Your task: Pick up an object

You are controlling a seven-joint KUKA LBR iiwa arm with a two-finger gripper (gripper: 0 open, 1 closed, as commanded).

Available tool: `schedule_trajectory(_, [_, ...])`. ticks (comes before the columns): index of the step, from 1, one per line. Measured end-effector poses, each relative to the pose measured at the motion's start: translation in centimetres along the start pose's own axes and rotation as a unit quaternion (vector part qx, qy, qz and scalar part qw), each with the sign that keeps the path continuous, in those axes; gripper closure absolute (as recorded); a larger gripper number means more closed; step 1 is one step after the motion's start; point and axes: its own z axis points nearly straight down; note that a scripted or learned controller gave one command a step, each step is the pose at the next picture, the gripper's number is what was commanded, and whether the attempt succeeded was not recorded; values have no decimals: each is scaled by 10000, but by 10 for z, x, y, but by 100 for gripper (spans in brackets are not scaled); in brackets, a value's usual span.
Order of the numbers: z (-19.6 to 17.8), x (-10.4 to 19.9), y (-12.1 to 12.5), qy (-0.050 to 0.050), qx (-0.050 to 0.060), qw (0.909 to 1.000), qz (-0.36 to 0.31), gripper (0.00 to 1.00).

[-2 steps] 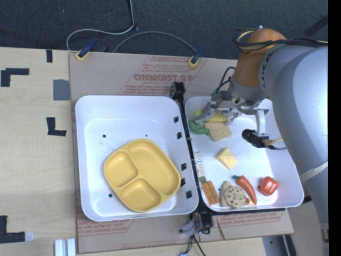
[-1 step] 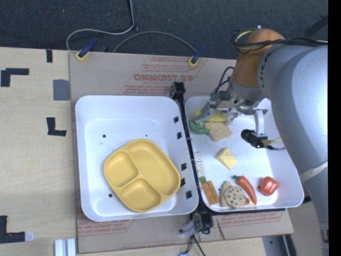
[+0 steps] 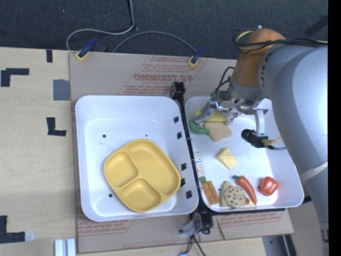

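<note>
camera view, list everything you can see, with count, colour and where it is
bins: 2, white, side by side on the bench
divided plate: 1, yellow, in the left-hand bin
cheese wedge: 1, pale yellow, middle of the right-hand bin
chili pepper: 1, red-orange with a green stem, near edge of the right-hand bin
bell pepper: 1, red, near right corner of the right-hand bin
cookie: 1, tan with dark spots, near edge, left of the chili pepper
bread piece: 1, tan, far part of the right-hand bin
green and yellow items: count unclear, far left corner of the right-hand bin, partly under the gripper
clamps: 2, blue and yellow, far edge of the board
gripper: 1, grey, over the far part of the right-hand bin
arm: 1, grey with an orange band, at the right
</note>
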Motion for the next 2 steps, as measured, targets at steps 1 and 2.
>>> schedule_trajectory(1, [1, 8, -1, -49, 0, 10000, 1, 0])
schedule_trajectory(2, [-7, 6, -4, -57, 61, 10000, 2, 100])
